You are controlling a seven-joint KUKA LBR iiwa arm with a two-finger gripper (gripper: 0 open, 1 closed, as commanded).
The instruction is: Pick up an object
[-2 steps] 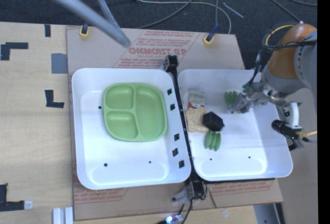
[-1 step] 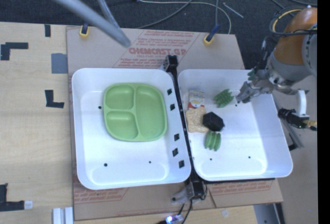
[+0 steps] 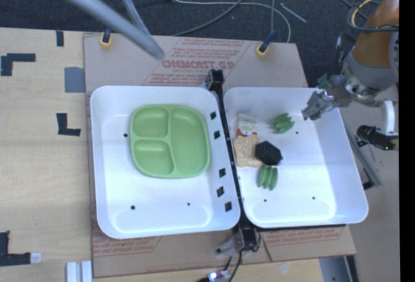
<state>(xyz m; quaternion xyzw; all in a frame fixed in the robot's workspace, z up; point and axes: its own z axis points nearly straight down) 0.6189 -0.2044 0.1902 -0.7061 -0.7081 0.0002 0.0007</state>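
Two shallow white bins sit side by side on a cardboard-covered bench, seen from above at a slant. Starting at the left, the left bin holds a pale green divided plate with three compartments, lying flat near the bin's middle. It looks like stiff, light plastic, too wide and flat for an easy pinch except at its raised rim.

Moving right across the black divider, the right bin holds a loose cluster of small things toward its left half. A tan flat piece lies against the divider side, with a small white packet just above it. A black block rests touching the tan piece's right edge; it appears rigid and compact, probably the surest thing to grasp across its sides. Just below it lies a green pod-shaped toy, likely light and a little slippery. A small leafy green toy sits apart, nearer the bin's far edge.

Farthest right, the gripper hangs above the right bin's far right corner, well clear of every object and holding nothing. Whether its jaws are apart or together cannot be told from this angle.
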